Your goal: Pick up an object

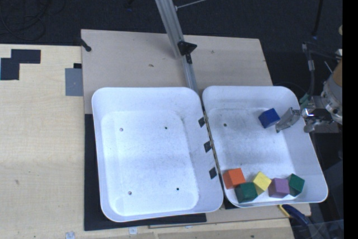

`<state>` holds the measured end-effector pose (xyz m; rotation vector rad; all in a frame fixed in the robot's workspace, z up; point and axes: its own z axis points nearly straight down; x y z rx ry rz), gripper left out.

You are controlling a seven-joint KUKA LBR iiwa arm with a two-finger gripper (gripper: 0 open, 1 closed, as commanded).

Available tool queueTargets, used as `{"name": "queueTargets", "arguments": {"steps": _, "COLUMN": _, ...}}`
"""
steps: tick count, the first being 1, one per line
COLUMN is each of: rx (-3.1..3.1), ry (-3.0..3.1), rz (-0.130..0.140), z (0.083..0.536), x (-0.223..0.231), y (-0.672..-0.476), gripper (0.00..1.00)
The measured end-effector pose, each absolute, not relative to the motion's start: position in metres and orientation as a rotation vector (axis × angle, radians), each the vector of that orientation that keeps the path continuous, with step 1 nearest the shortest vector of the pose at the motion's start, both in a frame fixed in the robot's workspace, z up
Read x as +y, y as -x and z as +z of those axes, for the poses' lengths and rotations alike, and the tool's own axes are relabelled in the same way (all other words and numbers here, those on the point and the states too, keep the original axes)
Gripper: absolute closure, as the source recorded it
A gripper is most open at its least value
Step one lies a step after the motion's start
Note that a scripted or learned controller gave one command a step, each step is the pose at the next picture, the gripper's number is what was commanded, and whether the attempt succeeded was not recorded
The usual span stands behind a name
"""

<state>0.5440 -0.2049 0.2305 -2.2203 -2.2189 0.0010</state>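
The right bin (246, 95) holds a blue cube (269, 117) near its far right side. Along its near edge lie an orange cube (234, 177), a dark green cube (245, 192), a yellow cube (262, 181), a purple cube (278, 187) and a green cube (296, 183). My gripper (300, 121) hangs over the bin's right rim, just right of the blue cube and apart from it. Its fingers (287, 120) are spread open with nothing between them.
The left bin (106, 101) sits beside the right one, joined by black clips (207, 146). A slanted aluminium bar (169, 17) rises behind the bins. Cables and dark floor lie to the right of the bench.
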Motion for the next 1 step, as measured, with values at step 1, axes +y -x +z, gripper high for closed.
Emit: {"name": "queueTargets", "arguments": {"steps": 1, "rx": -2.222, "ry": 2.222, "rz": 0.000, "z": 0.0898, "x": -0.2092, "y": -0.5627, "gripper": 0.00}}
